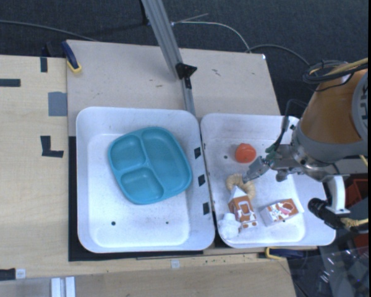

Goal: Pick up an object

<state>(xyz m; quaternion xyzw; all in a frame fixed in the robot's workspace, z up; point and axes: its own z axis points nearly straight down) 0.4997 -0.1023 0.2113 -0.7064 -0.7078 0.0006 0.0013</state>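
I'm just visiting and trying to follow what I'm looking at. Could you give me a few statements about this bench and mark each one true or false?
1. A blue divided plate lies in the left bin. True.
2. An orange ball sits in the right bin. True.
3. The plate shares its bin with the ball. False: they lie in separate bins.
4. The pincer hangs over the left bin. False: it is over the right bin, just below the ball.
5. Two small red-and-white cartons lie near the right bin's front edge. True.
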